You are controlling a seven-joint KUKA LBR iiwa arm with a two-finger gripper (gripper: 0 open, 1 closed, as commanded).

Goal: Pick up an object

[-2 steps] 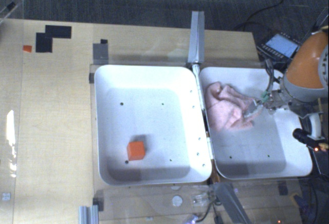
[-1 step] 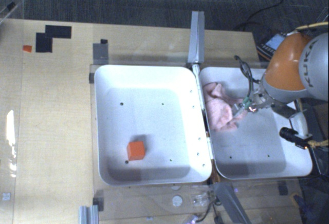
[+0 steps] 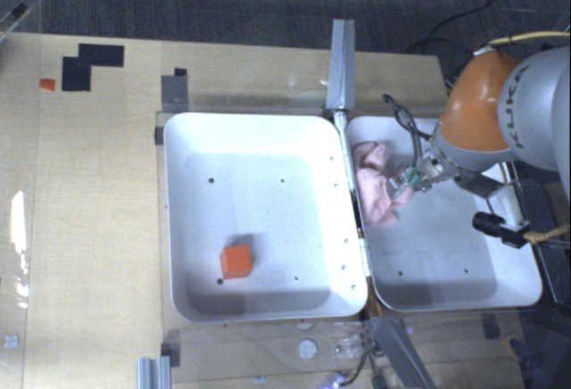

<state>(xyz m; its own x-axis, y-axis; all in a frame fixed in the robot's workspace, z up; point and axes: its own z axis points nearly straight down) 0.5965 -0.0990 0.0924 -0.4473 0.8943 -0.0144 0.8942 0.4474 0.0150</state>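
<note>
Reaching in from the right, the claw sits low over the right bin, at the right edge of a crumpled pink cloth. Its state cannot be determined: the tip is small, dark and partly merged with cabling, and nothing confirms cloth caught in it. The cloth lies against the bin's left wall, just beside the divider between the two bins, bunched and limp. The arm's orange band and grey wrist body stand above the bin's upper right corner. Further out, the left bin contains one small orange block, lying toward its lower middle, well apart from the claw. Beyond the bins, the pale wooden table carries black markers and a small orange tag near its upper left corner. Assessment: the step in hand appears to be the approach or grasp attempt on the cloth, with no lift evident. The next move likely calls for a firm closure on a raised fold, then a straight lift clear of the wall; soft fabric may slip out.
</note>
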